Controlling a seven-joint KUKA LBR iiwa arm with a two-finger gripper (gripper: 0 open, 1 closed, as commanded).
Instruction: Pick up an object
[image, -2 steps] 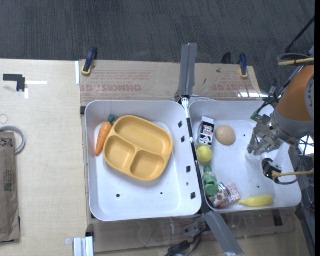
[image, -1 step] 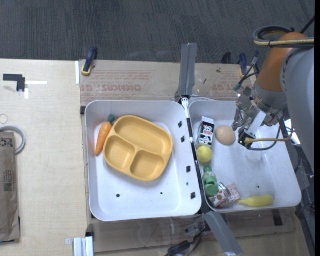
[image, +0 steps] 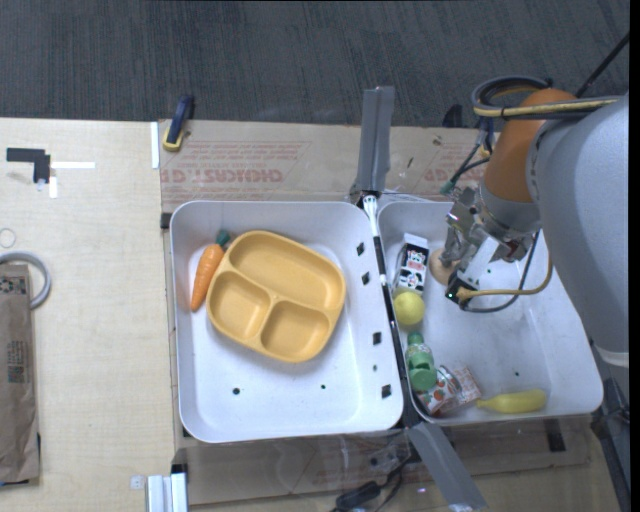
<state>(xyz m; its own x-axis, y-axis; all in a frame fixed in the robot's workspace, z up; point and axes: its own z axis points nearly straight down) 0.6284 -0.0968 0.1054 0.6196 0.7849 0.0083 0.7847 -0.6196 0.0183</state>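
At the right white bin's (image: 560, 340) near edge lie a yellow banana (image: 512, 402), a crumpled red-and-white packet (image: 452, 389) and a green bottle (image: 419, 364). Beyond are a yellow lemon (image: 409, 307) and a black-and-white carton (image: 413, 262). Both bins sit on cardboard over a pale bench; dark carpet lies behind. The gripper (image: 462, 270) hangs beside the carton, its state hard to tell.

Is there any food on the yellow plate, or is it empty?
Empty. All three sections of the yellow plate show only bare yellow. The toy carrot lies beside it on the bin floor, against its left rim, not on it.
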